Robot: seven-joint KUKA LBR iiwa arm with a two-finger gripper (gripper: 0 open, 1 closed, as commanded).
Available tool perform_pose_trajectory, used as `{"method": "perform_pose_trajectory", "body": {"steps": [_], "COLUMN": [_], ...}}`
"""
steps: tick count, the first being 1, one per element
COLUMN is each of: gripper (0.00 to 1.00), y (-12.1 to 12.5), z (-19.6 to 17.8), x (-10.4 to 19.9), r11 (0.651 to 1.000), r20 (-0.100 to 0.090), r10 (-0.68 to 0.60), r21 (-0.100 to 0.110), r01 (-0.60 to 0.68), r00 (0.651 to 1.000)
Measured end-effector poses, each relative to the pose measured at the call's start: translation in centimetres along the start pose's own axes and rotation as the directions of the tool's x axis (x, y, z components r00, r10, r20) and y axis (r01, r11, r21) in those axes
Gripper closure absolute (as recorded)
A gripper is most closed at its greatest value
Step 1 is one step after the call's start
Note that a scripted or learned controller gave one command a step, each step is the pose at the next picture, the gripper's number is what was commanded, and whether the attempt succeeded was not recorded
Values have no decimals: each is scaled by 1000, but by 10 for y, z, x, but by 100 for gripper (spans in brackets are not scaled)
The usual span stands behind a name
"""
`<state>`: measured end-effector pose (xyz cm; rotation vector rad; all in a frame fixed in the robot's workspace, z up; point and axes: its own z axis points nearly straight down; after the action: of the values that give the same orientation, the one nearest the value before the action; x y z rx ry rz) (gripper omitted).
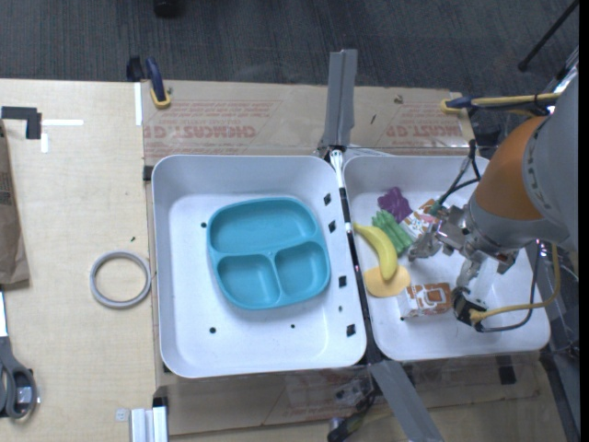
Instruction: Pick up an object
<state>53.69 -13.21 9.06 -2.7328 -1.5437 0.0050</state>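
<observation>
My gripper (429,241) is down in the right bin (515,339), at the end of the grey arm with its orange band (509,184). It hovers just right of a yellow banana (378,246) and a green vegetable (392,230). A red-and-white packet (421,217) lies right against the gripper's upper side. Purple grapes (394,201) sit further back. A small brown-and-white carton (429,298) lies in front of the gripper, and a pale orange piece (386,283) rests under the banana's tip. I see nothing held.
The left bin (175,339) holds a blue divided plate (269,251). A grey ring (121,278) lies on the wooden bench to the left, and scissors (17,385) are at the bench's front left corner. Cables (502,316) hang below the wrist.
</observation>
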Motion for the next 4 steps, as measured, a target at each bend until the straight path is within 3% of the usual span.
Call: {"method": "perform_pose_trajectory", "body": {"steps": [1,2,3,4], "gripper": [0,0,0,0], "y": [1,-26,63,69], "z": [0,0,-124,-25], "x": [35,-20,-43,-4], "r11": [998,990,990,837], "r20": [1,1,1,-16], "r10": [56,138,144,546], "r21": [-1,1,-3,-15], "r01": [-56,-138,-144,-547], "r00": [998,990,990,837]}}
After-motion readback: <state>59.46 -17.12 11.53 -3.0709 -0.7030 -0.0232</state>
